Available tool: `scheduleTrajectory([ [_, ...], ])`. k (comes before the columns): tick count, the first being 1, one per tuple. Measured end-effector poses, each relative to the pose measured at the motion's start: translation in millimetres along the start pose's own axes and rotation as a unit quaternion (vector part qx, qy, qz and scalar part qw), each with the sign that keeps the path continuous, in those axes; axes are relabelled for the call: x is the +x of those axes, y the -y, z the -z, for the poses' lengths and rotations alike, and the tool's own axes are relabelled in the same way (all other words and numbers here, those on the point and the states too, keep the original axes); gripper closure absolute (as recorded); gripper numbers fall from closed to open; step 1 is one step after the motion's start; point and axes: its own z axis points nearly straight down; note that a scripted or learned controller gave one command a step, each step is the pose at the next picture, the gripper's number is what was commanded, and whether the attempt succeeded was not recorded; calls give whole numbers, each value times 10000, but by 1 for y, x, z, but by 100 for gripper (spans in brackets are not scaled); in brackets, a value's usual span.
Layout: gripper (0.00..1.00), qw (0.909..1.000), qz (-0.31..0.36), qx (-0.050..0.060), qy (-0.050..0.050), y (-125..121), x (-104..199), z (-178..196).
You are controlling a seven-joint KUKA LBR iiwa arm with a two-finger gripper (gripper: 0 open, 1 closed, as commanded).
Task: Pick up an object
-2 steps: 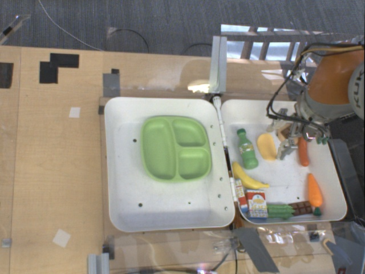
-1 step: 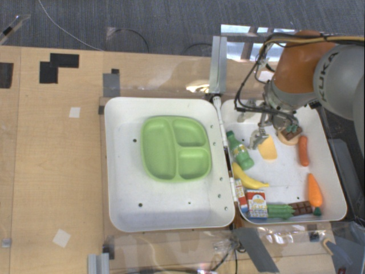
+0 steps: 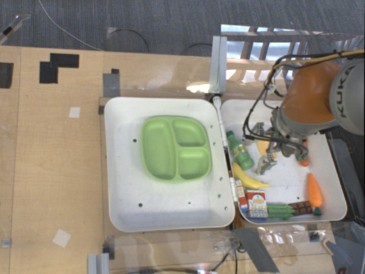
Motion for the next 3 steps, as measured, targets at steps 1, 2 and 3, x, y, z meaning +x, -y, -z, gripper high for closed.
scheduleTrajectory([
  [1,0,9992,-405,-6,15,-22,-31,-1],
  [2,0,9967,-816,9,7,43,-26,-2],
  [3,0,9932,-1167,-5,13,-24,-28,-1],
])
